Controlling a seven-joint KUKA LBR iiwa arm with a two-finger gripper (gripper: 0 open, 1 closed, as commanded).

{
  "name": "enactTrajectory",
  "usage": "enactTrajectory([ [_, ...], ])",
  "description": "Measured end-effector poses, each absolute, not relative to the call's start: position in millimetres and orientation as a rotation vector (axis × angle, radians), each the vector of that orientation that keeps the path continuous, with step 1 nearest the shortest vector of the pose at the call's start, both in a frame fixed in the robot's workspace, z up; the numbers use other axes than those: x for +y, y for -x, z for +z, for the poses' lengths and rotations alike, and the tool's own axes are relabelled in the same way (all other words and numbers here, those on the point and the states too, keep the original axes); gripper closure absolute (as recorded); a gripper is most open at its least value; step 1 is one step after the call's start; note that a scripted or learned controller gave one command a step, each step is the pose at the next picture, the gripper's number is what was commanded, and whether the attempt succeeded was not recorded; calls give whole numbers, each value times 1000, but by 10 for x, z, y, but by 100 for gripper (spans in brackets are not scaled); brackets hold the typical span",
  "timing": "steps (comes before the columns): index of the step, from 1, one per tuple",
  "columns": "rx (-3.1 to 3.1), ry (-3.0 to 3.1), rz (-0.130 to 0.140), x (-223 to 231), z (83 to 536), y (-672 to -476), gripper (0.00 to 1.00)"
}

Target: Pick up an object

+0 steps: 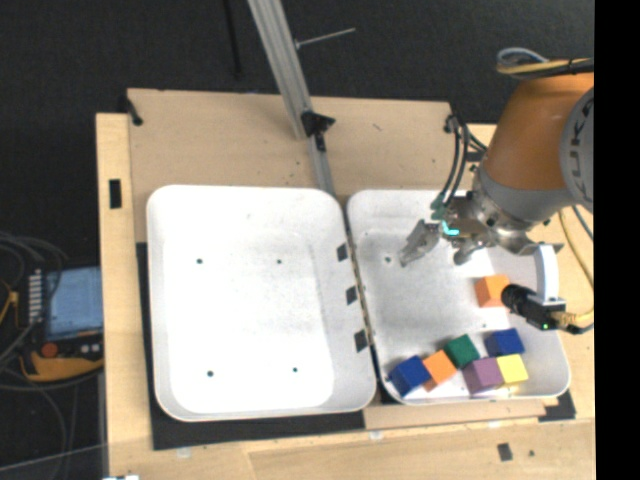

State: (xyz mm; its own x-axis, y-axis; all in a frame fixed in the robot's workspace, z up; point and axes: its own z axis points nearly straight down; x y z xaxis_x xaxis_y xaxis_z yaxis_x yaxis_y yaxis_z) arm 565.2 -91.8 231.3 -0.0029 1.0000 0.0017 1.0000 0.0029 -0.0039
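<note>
Several small blocks lie in the right bin (400,303). An orange block (490,290) sits alone by the right wall. Along the front wall cluster a blue block (409,373), an orange block (438,366), a green block (461,350), a purple block (484,374), a yellow block (513,369) and another blue block (505,343). My gripper (440,249) hangs over the back middle of this bin, open, with nothing between its fingers. It stands left of and behind the lone orange block.
The left bin (250,298) lies beside the right one, their rims touching. A slanted metal post (285,58) rises behind the bins. A blue device (70,303) with cables sits off the bench's left edge. A black fitting (530,308) hangs near the arm.
</note>
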Motion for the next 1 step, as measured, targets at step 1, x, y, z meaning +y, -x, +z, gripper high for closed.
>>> enactTrajectory([
  [1,-2222,2221,-3,-922,2332,-5660,0],
])
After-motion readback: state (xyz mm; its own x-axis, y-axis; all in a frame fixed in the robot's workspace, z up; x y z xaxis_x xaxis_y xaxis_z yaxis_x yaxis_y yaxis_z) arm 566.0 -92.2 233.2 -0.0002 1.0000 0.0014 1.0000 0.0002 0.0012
